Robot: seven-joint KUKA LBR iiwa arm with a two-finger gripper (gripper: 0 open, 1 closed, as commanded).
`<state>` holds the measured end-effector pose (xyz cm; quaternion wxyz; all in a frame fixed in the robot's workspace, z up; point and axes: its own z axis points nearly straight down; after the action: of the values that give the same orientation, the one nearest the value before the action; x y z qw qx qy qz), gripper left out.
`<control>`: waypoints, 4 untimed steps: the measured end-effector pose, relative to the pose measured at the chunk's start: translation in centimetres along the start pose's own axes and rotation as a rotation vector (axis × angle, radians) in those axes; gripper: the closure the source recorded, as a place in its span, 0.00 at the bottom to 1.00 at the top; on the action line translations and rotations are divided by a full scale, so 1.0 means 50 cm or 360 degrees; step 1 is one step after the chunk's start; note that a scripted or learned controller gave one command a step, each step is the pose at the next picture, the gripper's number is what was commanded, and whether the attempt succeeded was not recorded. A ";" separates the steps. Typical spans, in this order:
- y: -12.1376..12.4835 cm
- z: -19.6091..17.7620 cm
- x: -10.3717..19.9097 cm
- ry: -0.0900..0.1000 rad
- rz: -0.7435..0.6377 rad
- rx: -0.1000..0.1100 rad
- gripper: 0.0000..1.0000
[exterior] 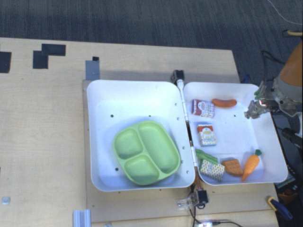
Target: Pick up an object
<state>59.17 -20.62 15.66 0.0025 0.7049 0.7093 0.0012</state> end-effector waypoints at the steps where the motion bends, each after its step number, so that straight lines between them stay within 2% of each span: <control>1: 0.127 -0.020 0.001 0.0001 -0.0001 0.0000 1.00; 2: 0.126 -0.020 0.001 0.0001 -0.0001 0.0001 0.00; 3: 0.156 0.115 0.039 -0.0004 0.0002 -0.0010 0.00; 4: 0.161 0.089 0.041 -0.0005 -0.0008 -0.0020 1.00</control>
<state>67.24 -18.52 11.23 0.0080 0.7029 0.7112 0.0044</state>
